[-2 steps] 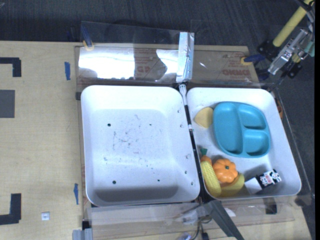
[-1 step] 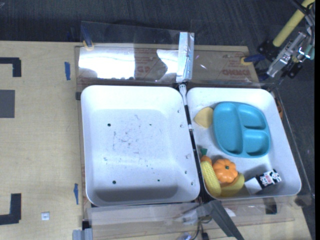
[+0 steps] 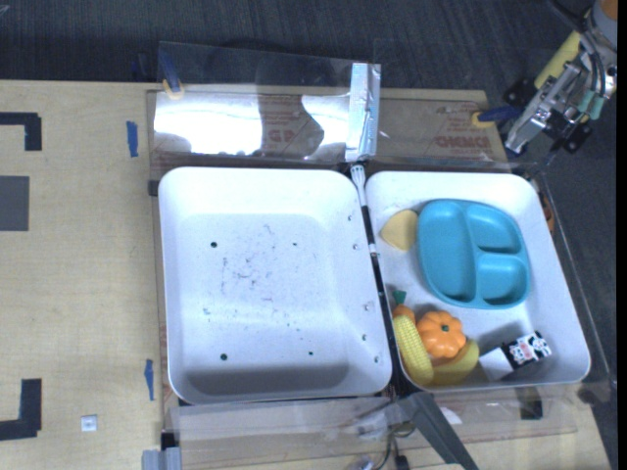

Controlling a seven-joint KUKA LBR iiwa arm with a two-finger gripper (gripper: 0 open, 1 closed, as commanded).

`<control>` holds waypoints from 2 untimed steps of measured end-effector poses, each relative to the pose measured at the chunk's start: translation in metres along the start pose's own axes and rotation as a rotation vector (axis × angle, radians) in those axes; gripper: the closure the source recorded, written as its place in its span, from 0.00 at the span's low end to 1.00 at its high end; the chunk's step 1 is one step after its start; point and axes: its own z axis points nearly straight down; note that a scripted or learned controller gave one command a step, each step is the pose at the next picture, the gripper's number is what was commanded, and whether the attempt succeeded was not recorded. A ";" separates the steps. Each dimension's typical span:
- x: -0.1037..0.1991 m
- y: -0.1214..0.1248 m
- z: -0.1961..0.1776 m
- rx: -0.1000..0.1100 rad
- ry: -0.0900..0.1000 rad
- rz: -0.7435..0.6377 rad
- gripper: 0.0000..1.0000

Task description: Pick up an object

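End effector (image 3: 549,116): you find it above the counter's far right corner, beyond the right bin (image 3: 563,292); grip state cannot be told.
Pumpkin (image 3: 442,333): near edge of that bin.

1. I count two white bins on the bench: the left bin (image 3: 265,282) and the right bin (image 3: 560,292), side by side.
2. One blue divided tray (image 3: 472,253) sits in the far half of the right bin.
3. One pale yellow piece (image 3: 399,230) lies at the tray's left edge; I can't make out what it is.
4. One orange toy pumpkin (image 3: 442,335) sits near the right bin's front.
5. One yellow corn cob (image 3: 411,346) lies just left of the pumpkin.
6. One small black-and-white object (image 3: 526,351) sits at the near right corner, too small for me to identify.
7. One gripper (image 3: 549,106) shows at the far right.
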 end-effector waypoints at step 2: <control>-0.017 -0.032 -0.018 -0.001 -0.007 -0.066 1.00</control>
